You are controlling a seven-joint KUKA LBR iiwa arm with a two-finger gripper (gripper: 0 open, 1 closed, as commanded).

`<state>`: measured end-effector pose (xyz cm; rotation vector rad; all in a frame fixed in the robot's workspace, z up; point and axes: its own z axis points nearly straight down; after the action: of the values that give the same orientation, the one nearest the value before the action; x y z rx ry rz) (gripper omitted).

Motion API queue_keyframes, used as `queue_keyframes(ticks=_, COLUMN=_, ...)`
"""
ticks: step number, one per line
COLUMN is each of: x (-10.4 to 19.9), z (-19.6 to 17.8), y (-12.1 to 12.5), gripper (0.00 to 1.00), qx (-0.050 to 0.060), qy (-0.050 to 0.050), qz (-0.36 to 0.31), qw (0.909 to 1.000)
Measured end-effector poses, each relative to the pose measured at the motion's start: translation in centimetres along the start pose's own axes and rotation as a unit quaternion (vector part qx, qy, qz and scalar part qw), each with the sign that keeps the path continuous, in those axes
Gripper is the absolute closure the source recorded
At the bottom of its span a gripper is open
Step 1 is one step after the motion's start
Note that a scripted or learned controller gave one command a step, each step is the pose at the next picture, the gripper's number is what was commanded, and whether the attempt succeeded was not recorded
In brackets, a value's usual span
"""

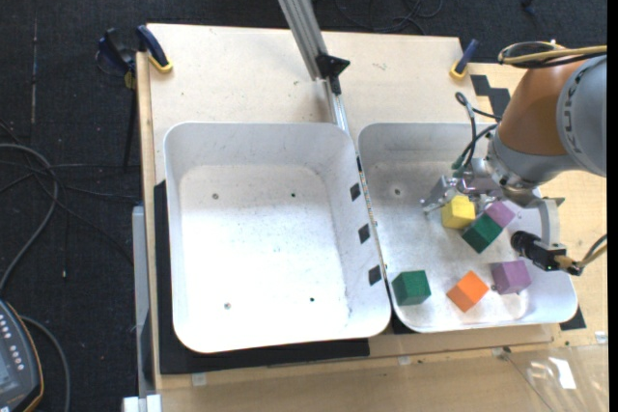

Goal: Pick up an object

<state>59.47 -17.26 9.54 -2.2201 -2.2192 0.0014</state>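
We have the gripper (452, 195) low in the right white plastic bin (406, 150), at the small yellow cube (458, 212); whether its fingers have closed on it we cannot tell. Next we need a confirmed hold, then a straight lift.

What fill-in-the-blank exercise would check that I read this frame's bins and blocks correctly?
1. All the blocks lie in the ___ bin as the camera sees it.
2. The gripper is right beside the ___ block.
3. The orange block lies between a green block and a ___ block.

Missing words: right; yellow; purple
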Motion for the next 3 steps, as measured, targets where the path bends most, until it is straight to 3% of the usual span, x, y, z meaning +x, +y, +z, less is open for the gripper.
queue_keyframes(ticks=1, x=-0.1, z=-1.0, y=0.2, gripper=1.0, qx=-0.002, qy=-0.001, qz=0.001, qw=1.0)
queue_keyframes(ticks=2, x=6.6, z=-12.9, y=2.3, gripper=1.0, qx=-0.006, qy=-0.001, qz=-0.004, qw=1.0)
queue_keyframes(ticks=3, x=14.4, z=-11.8, y=3.1, gripper=1.0, qx=-0.001, qy=0.001, qz=-0.005, qw=1.0)
